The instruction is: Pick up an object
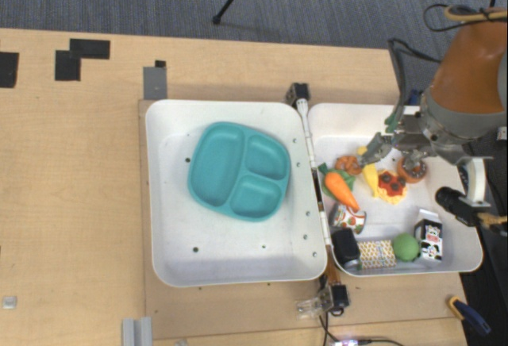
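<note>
My gripper (394, 159) hangs over the upper middle of the right bin (349, 121), fingers spread open, and I see nothing held between them. Just below it lie a yellow toy (370, 176) and a red and orange toy (390, 185). To the left an orange carrot (341, 189) lies at a slant, with a small orange piece (347, 164) above it. Along the bin's front edge sit a green ball (406, 247), a black and white carton (429, 240), a patterned box (375, 254) and a black item (344, 243).
The left bin (171, 249) holds a teal divided plate (240, 170). A white and red cup (348, 217) lies near the wall between the bins. The arm's orange band (476, 67) looms over the right bin's far right. Cables run at the bench's front edge.
</note>
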Motion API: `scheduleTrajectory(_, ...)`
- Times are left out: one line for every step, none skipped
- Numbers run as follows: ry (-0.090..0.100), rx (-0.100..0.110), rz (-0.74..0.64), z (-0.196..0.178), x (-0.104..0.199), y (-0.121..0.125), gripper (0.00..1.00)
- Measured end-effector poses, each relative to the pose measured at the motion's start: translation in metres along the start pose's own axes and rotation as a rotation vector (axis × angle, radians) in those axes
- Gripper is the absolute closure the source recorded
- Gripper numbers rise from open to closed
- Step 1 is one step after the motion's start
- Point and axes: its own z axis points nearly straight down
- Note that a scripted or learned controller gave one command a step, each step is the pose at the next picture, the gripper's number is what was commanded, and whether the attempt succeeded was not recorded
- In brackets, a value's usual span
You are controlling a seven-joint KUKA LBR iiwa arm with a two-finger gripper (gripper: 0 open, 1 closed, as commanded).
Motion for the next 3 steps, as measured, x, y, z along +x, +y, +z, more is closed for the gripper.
scheduleTrajectory(-0.004,-0.014,0.002,0.144,-0.030,0.069,0.00)
scheduleTrajectory(0.000,-0.018,0.002,0.131,-0.028,0.072,1.00)
scheduleTrajectory(0.000,-0.003,-0.001,0.048,0.008,0.047,1.00)
